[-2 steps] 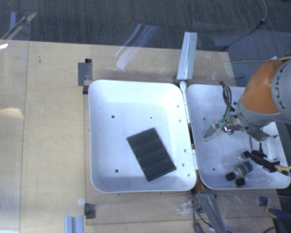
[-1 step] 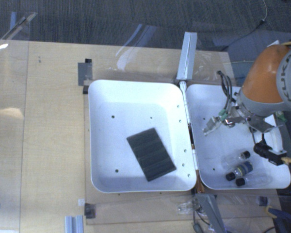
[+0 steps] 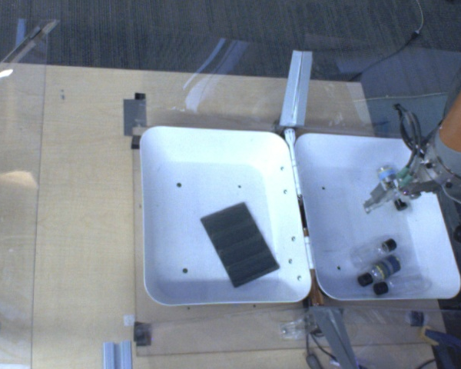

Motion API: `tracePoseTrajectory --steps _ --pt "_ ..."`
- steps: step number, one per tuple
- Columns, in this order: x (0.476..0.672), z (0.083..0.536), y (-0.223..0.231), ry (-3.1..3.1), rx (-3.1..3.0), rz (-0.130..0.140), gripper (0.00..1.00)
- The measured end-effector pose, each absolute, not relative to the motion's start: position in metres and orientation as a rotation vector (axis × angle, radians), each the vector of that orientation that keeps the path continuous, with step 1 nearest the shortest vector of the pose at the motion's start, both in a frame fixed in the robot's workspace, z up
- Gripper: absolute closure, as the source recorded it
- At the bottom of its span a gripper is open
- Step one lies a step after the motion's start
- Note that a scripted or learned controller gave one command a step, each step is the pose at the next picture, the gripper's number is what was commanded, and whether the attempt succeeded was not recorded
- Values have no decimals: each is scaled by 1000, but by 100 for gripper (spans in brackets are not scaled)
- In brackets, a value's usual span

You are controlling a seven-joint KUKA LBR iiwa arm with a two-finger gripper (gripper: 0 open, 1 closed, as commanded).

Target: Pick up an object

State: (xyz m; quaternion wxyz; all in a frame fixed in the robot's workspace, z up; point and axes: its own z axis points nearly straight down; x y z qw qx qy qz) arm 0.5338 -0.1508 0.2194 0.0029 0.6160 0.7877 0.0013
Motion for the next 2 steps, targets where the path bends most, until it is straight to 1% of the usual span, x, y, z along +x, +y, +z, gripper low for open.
tracePoseTrajectory --steps 1,2 --pt "488 322 -148 2507 1881 4 0" --pt "488 253 -185 2405 2017 1 0"
